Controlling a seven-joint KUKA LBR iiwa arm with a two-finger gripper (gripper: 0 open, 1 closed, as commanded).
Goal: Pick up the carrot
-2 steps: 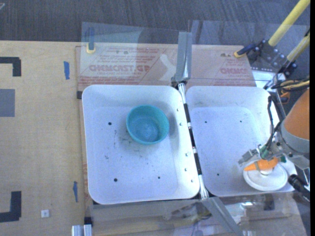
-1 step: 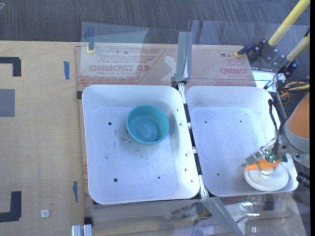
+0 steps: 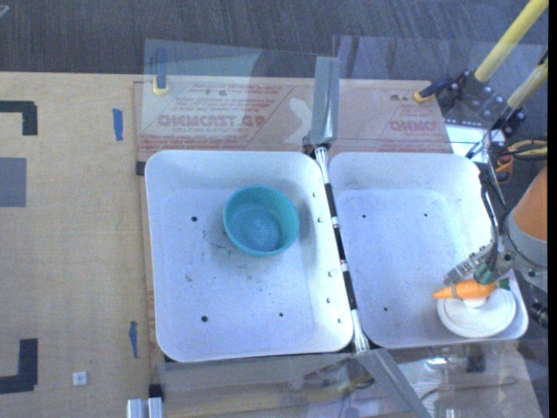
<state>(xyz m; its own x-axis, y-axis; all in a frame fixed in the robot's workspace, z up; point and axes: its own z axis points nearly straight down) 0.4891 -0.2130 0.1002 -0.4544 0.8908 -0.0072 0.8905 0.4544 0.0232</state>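
A small orange carrot (image 3: pixel 461 293) lies on its side across the top of a white round dish (image 3: pixel 477 319) in the near right corner of the right bin (image 3: pixel 396 233). Its tip points left. My gripper (image 3: pixel 479 273) comes in from the right and sits directly over the carrot's thick end, touching or almost touching it. The arm's orange band (image 3: pixel 533 214) shows at the right edge, above the gripper.
A teal bowl (image 3: pixel 260 220) stands upright in the upper middle of the left bin (image 3: pixel 218 303). The divider between the bins (image 3: pixel 335 242) runs down the middle. Clear plastic panels (image 3: pixel 235 103) stand behind the bins. Yellow poles and cables (image 3: pixel 505 42) are at the top right.
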